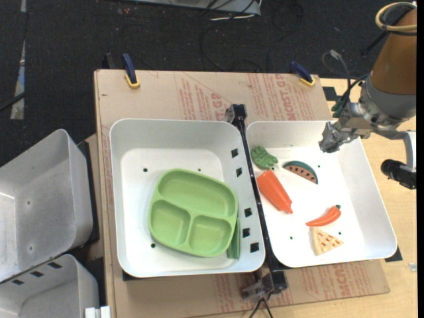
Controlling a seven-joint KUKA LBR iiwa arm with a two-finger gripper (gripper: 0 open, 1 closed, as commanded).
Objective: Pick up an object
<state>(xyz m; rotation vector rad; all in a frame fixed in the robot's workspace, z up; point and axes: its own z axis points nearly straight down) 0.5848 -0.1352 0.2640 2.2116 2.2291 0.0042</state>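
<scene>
The right bin (371, 197) holds several toy foods. An orange carrot (274, 191) with a green leafy top (264, 157) lies at its left side. A watermelon slice (301, 171) lies near the middle back. A red chili pepper (324, 216) and a pizza wedge (326, 241) lie toward the front. My gripper (329, 144) hangs over the bin's back right part, to the right of the watermelon slice and apart from it. Nothing shows between its dark fingers.
The left bin (126, 177) holds a green divided tray (193, 212). A black divider (250, 184) runs between the two bins. Two more white bins (36, 197) stand off the bench at the left. Clamps (130, 70) hold the board's back edge.
</scene>
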